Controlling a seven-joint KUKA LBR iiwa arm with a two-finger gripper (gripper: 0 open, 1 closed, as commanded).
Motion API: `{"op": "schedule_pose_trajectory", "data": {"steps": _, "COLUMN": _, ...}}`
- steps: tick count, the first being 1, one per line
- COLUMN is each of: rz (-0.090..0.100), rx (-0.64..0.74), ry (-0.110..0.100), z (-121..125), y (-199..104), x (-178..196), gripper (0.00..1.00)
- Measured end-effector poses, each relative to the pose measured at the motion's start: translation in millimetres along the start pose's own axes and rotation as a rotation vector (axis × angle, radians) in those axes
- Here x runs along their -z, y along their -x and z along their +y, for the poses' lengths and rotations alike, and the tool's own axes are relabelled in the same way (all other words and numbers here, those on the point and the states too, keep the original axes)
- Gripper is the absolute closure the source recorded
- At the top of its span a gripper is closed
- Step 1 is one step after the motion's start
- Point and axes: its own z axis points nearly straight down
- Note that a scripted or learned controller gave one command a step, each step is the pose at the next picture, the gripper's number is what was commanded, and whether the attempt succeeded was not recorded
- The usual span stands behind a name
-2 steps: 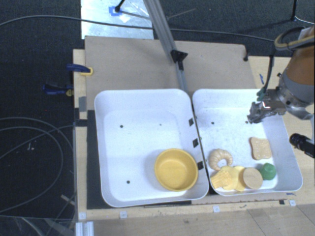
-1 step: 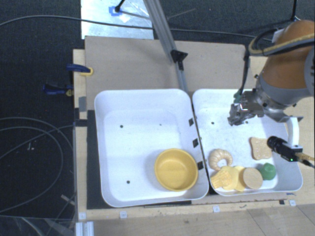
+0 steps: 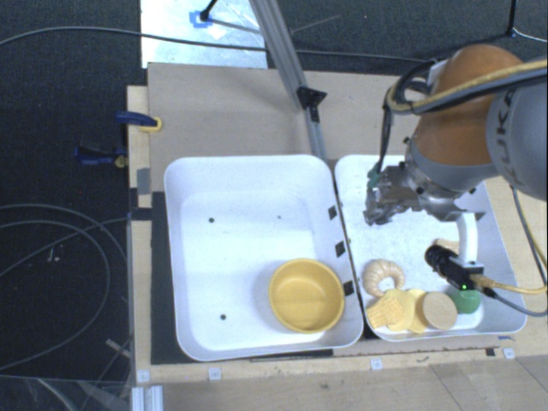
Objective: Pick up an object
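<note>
Tan bench on dark carpet, two white bins side by side, my arm reaching over the right bin (image 3: 505, 319).

My gripper (image 3: 379, 205) hangs above the bare upper part of the right bin; whether my jaws are spread or pressed together I cannot tell, and I see nothing between them. The pickable things lie clustered along that bin's near edge: a pale croissant-shaped toy (image 3: 383, 276), a yellow ridged piece (image 3: 390, 311) just beside it, a tan round block (image 3: 439, 311) and a small green piece (image 3: 467, 302). The croissant looks light, stiff and smooth, so I judge it may slip; I would take it across its narrow curved middle. In the left bin (image 3: 197, 187) sits a yellow bowl (image 3: 306, 294), probably light, best pinched at its rim.
</note>
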Motion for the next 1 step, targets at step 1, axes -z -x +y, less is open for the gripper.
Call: {"op": "schedule_pose_trajectory", "data": {"steps": 1, "rz": 0.0, "rx": 0.0, "ry": -0.001, "z": -7.3, "y": -52.2, "x": -14.8, "gripper": 1.0}}
